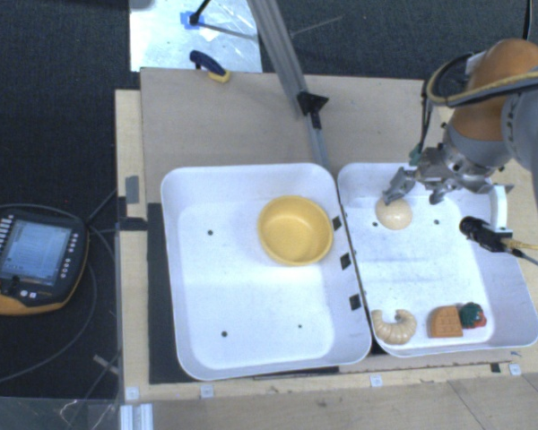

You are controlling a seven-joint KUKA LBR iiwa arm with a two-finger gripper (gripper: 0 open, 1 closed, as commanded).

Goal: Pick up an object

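Nearest the camera, at the front edge of the right-hand shallow white bin, lie three small things in a row: one pale, ribbed, curled piece like a grub or shrimp, one flat orange-brown square like a cracker, and touching that square's right side, one small dark green and red lump. Left of that bin, sharing its inner wall, sits the second shallow white bin, so there are two bins in all on the tan tabletop. The left bin holds one round yellow plastic bowl, upright, toward its back right corner and close to the wall between the bins.

Farther back in the right bin rests one cream-coloured, egg-shaped ball, well apart from the three front pieces. The grey gripper hangs just above and behind this ball, its fingers spread to either side. Whether they touch the ball cannot be told, and the ball is not seen clamped between them. The ball appears to lie on the bin floor.

Beyond the bins, one blue-and-yellow clamp sits at the tabletop's far edge.
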